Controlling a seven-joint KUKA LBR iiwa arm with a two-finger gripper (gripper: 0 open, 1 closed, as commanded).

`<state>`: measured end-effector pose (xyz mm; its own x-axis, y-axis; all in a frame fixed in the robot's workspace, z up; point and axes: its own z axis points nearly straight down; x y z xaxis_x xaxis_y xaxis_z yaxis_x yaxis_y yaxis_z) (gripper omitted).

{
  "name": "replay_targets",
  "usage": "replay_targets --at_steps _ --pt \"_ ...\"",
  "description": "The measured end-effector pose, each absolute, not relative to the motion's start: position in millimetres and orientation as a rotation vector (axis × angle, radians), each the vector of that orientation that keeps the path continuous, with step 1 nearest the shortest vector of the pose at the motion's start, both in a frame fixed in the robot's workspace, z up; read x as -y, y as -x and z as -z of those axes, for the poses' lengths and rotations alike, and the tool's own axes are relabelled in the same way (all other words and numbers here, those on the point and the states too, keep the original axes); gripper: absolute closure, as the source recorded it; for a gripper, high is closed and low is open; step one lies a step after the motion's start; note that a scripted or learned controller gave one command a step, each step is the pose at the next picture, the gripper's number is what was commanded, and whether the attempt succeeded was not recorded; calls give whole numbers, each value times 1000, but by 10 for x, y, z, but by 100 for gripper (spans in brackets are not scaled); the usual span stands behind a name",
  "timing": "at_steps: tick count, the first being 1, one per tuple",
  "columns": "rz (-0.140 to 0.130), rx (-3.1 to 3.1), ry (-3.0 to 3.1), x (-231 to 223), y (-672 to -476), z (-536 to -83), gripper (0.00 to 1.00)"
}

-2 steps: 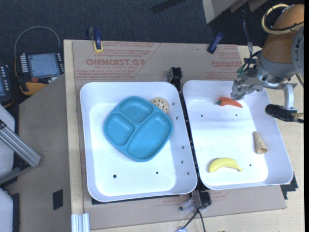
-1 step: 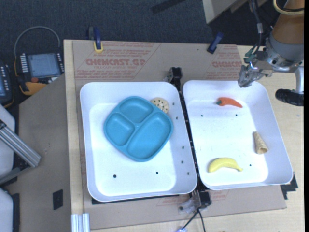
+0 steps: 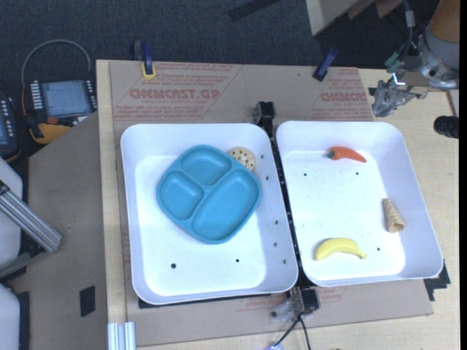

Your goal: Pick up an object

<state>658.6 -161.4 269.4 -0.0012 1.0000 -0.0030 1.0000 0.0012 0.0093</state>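
Gripper (image 3: 384, 99) hangs beyond the right bin's (image 3: 419, 195) far corner, arm cut off; finger state cannot be told. Inside that bin lie carrot (image 3: 346, 154), banana (image 3: 338, 249) and possibly a cone (image 3: 393, 215).

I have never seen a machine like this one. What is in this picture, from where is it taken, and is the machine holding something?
The picture comes from one fixed camera above a bench, looking down at a slant. The machine is a robot arm that reaches in from the right; its hand hangs at the upper right, just beyond the far corner of the right bin. I see nothing between its fingers, so it appears to hold nothing yet.

Two shallow white bins stand side by side. The left bin holds a blue divided plate, with a round cookie at its upper right edge. The right bin holds an orange carrot near the top, a yellow banana near the bottom, and a small beige cone-like piece by the right wall.
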Motion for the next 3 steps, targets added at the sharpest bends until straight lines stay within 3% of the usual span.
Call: replay_targets --at_steps 3 --pt "1 -2232 -2218 -191 -6419 -2324 100"
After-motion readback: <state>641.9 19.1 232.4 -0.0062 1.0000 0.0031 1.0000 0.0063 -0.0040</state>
